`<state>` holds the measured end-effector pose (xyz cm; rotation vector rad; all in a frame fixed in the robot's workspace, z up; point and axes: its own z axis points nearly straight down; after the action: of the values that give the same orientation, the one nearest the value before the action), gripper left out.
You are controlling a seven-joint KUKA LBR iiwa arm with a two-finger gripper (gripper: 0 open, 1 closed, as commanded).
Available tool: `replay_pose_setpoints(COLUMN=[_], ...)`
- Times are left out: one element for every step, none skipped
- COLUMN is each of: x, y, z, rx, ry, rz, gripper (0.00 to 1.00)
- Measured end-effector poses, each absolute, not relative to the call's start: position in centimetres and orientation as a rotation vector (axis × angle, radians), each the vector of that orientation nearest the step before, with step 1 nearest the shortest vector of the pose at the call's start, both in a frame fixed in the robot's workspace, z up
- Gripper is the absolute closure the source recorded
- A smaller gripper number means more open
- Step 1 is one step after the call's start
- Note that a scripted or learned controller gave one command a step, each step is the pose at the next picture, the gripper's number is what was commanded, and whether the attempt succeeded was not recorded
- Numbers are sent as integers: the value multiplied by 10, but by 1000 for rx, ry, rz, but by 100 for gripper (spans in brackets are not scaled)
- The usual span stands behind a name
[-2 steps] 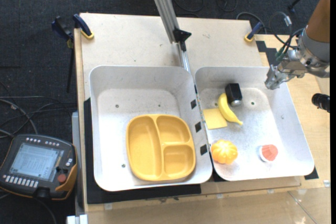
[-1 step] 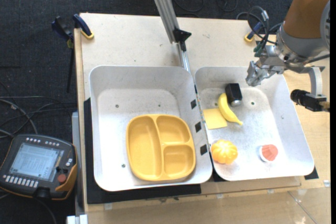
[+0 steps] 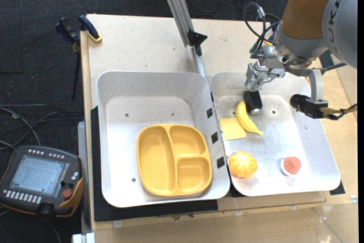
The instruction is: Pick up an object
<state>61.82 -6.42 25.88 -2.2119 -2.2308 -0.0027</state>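
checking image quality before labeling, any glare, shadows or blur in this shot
Camera view: even, soft lighting, with no strong glare on the white bins. The yellow tray and banana are sharp, each casting only a faint shadow. The gripper is dark with little detail against the bin. The arm looks slightly soft at the frame's right edge.

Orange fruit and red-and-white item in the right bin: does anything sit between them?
No. In the camera view, bare bin floor runs from the orange fruit to the red-and-white item.
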Motion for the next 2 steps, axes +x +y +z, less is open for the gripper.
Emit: replay_pose_setpoints(x=[631, 644], y=[-13, 34], z=[244, 247], rx=[-2212, -2214], ry=[-2230, -2230], rz=[-1, -4], gripper=[100, 100])
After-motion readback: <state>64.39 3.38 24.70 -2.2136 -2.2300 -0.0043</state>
